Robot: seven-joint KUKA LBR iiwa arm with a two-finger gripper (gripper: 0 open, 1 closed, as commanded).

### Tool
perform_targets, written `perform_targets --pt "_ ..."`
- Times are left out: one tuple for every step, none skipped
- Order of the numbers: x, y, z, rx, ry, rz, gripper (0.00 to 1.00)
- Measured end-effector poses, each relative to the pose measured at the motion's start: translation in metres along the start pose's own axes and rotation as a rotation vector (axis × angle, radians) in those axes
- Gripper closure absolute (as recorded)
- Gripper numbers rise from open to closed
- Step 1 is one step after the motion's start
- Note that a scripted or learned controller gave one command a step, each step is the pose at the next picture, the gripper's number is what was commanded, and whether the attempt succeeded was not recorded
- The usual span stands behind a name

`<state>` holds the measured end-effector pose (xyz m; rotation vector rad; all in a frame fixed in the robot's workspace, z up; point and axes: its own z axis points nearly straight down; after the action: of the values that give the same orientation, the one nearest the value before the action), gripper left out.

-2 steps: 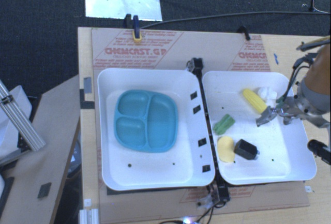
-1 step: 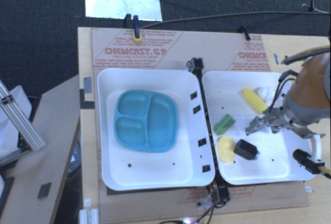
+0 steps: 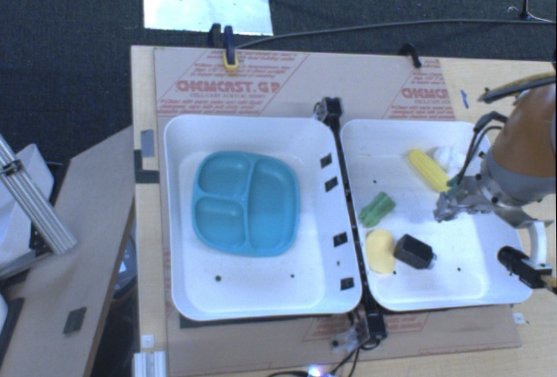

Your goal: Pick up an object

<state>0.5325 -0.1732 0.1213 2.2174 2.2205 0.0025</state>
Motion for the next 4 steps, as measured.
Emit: perform_targets --pt "0.008 -0.003 -0.057 -0.003 0.0 -0.003 1.0" --pt "0.008 0.009 -0.108 -0.004 -0.001 -0.004 1.0" --pt "0.007 0.011 -0.162 -0.004 -0.001 -0.004 1.0" --pt "0.056 0.011 -0.144 0.002 0.002 -0.008 1.0"
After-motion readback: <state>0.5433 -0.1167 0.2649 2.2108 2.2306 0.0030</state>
